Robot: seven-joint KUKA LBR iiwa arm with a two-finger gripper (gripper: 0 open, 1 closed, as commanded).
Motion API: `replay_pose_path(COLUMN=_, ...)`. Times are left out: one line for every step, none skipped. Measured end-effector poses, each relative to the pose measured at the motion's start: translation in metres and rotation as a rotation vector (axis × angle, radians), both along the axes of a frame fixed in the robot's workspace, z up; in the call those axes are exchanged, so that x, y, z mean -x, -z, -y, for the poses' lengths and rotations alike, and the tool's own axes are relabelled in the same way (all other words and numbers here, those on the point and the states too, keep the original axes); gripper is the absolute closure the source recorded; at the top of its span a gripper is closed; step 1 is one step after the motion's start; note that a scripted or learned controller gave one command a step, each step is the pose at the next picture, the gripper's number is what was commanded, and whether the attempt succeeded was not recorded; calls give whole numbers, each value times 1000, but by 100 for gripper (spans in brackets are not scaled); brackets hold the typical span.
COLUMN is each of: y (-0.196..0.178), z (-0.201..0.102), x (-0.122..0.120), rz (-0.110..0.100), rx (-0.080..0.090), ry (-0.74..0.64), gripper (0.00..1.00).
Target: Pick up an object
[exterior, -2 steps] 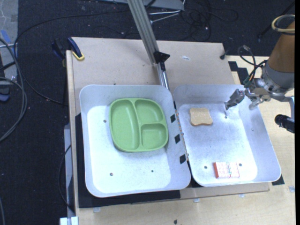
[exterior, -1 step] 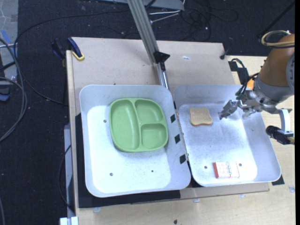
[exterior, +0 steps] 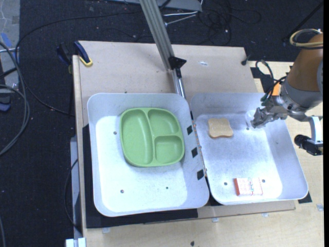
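A tan slice of bread (exterior: 220,128) lies in the upper left of the right bin (exterior: 288,153). A small red and white box (exterior: 248,187) lies near that bin's front edge. My gripper (exterior: 255,121) hangs low over the bin's upper right part, a short way right of the bread and apart from it. Nothing shows between its fingers. A green divided plate (exterior: 152,137) rests in the left bin (exterior: 103,179).
A metal pole (exterior: 160,30) slants down from the top to the gap between the bins. Black clips (exterior: 194,138) sit along the seam where the bins meet. The wooden bench (exterior: 128,66) extends behind the bins.
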State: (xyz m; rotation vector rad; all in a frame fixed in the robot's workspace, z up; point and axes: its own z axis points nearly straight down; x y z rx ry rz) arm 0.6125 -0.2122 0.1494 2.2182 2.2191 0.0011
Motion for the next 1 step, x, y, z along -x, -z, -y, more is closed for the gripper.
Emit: replay_pose_path(y=-58, z=-3, x=-11, rz=5, rx=1, ry=-3, gripper=100)
